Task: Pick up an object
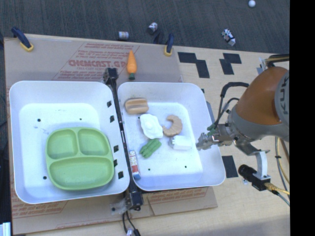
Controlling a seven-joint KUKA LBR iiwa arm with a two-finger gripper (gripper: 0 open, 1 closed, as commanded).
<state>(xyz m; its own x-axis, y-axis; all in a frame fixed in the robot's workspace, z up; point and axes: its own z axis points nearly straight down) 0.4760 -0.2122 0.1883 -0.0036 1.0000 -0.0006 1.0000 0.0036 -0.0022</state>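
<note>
Small white block [181, 142] lies in right white bin [209, 173], just right of tan crescent-shaped piece [173, 125], near bin's right wall. Two-finger gripper [203, 142] sits just right of block at the wall, nothing between fingers; how wide they stand, cannot tell. Risk: fingers catch bin wall or nudge block into crescent, closing on air. Green bean pod [150, 147] and white crumpled lump [151, 126] left of crescent could get bumped

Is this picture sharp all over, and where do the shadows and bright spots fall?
In the camera view the light is soft and even; the white bins look bright but not glaring. Soft, faint shadows lie beside the green plate and the croissant. The gripper looks slightly blurred, and small things on the dark carpet are too fuzzy to identify.
</note>
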